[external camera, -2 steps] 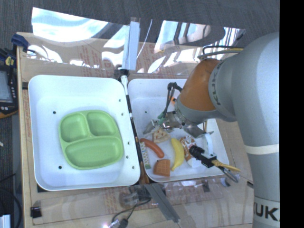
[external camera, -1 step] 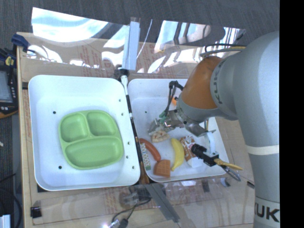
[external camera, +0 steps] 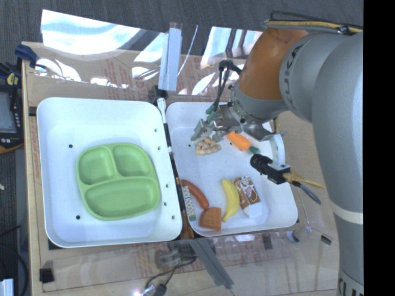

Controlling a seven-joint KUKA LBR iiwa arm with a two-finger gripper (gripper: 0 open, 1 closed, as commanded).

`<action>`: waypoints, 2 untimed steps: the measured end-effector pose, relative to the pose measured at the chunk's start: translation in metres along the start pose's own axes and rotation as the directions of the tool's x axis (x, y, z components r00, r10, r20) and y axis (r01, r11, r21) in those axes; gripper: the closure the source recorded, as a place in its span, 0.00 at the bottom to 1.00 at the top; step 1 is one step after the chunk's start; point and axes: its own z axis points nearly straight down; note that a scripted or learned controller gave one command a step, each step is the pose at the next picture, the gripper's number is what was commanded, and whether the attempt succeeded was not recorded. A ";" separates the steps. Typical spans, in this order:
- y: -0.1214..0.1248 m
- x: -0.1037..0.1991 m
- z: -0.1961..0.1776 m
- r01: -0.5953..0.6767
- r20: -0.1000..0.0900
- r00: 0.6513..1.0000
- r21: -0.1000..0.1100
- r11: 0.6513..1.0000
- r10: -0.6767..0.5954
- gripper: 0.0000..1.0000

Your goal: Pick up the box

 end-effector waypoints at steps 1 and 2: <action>-0.004 0.037 0.025 -0.224 0.000 0.975 0.005 0.975 0.224 1.00; -0.064 -0.024 0.069 -0.153 0.000 0.988 0.004 0.988 0.153 1.00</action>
